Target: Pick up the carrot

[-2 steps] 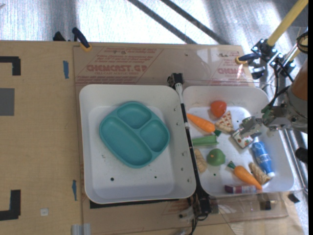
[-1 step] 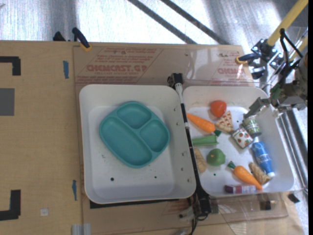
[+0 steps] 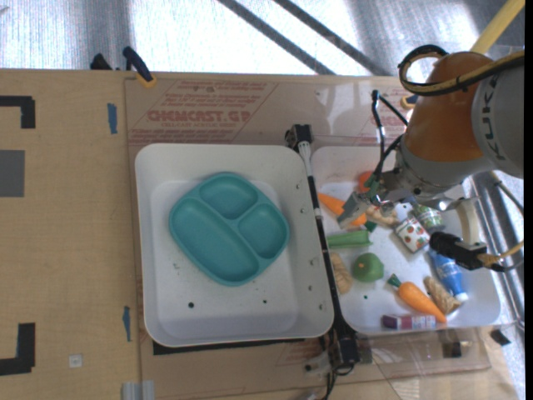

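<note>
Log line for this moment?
gripper: low in right bin | at orange carrot piece | whole carrot: untouched | grasp: unconfirmed

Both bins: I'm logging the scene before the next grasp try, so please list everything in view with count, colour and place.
Left bin: one, white, left half of the bench.
Divided plate: one, teal, three compartments, in the left bin.
Right bin: one, white, beside the left bin.
Carrots: two, orange; one near the right bin's front, one near its left wall by the gripper.
Long green vegetable: one, green, right bin, left side.
Round green item: one, green, right bin's middle.
Dice-like cube: one, white with red spots, right bin.
Blue tube: one, blue, right bin, right side.
Pink stick: one, pink, front edge.
Arm: one, grey with orange band, from the right.
Gripper: one, low over the right bin's back left.
</note>
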